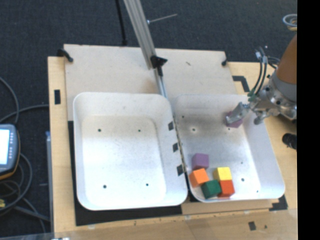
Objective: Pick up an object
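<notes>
My gripper (239,115) hangs over the far right part of the right bin (260,149), reaching in from the right edge. A small mauve block (233,118) sits at its fingertips, pinched between them and seemingly off the bin floor. At the bin's front lie the other blocks in a tight cluster: a purple block (200,160), an orange block (199,176), a yellow block (224,173), a green block (212,188) and a red-orange block (227,188).
The left bin (125,149) stands beside the right one, with a shared ridge between them. A slanted metal pole (142,31) rises from the back of the bench. Cables run along the arm (285,79) at the right.
</notes>
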